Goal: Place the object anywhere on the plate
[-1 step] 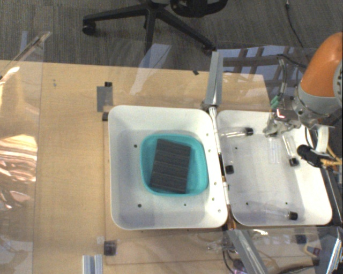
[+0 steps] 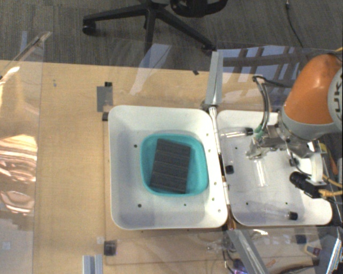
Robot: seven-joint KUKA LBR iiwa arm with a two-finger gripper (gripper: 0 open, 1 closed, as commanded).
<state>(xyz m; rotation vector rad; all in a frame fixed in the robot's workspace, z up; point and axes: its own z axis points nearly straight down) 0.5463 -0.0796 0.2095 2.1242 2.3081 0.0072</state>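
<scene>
Teal is the colour of the plate (image 2: 199,171), a squarish dish with rounded corners that sits in the left bin (image 2: 123,160), a little toward that bin's far right part. On the plate lies the object (image 2: 171,165), a dark grey rectangular block with ridges running across its top. It lies flat, a little turned against the plate's edges, and it stays fully inside the plate's rim, covering much of the middle.

The two white bins stand side by side on the light wooden worktop (image 2: 64,160) and touch along their inner walls. The right bin (image 2: 278,217) carries a few small things: a clear thin tube-like piece with a dark end (image 2: 273,212) near its front edge, and a small dark bit (image 2: 229,169) close to its left wall (too small to name).

The arm (image 2: 313,93) comes in from the right, with its orange band above the far part of the right bin. Below it the gripper (image 2: 260,152) hangs over the right bin, well apart from the plate and the block. Its metal and clear parts mix with the white floor of the bin, so it is not possible to tell if it is apart or together. Nothing is seen between them.

Behind the worktop, on the grey carpet, the black legs of an office chair (image 2: 155,16) are visible. A clear sheet (image 2: 21,134) with reflections covers the left part of the worktop.
</scene>
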